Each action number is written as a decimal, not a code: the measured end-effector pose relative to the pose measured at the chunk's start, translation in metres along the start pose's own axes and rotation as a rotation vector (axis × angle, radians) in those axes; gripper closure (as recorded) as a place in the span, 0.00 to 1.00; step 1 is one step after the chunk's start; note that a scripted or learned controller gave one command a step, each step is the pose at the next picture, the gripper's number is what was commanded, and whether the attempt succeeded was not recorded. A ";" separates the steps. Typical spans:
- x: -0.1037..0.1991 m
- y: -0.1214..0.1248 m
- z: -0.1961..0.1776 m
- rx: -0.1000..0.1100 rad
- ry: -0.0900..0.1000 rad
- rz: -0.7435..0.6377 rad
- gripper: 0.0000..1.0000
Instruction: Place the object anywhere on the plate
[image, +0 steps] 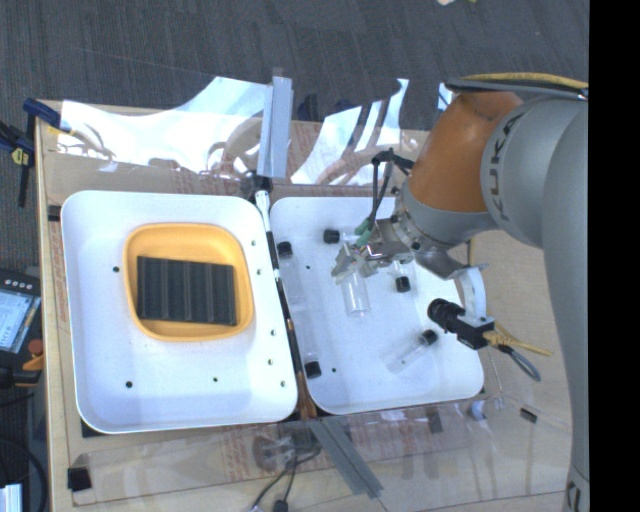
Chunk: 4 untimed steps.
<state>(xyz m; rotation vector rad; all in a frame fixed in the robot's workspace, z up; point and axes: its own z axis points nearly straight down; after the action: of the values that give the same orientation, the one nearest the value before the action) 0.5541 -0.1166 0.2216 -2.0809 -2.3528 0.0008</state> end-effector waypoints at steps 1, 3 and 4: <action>0.017 0.059 -0.010 -0.001 0.000 -0.215 1.00; 0.072 0.081 0.029 0.002 0.002 -0.602 1.00; 0.072 0.081 0.029 0.002 0.002 -0.602 0.00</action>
<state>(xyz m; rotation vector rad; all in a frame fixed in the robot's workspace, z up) 0.6259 -0.0356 0.1923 -1.2880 -2.8616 0.0017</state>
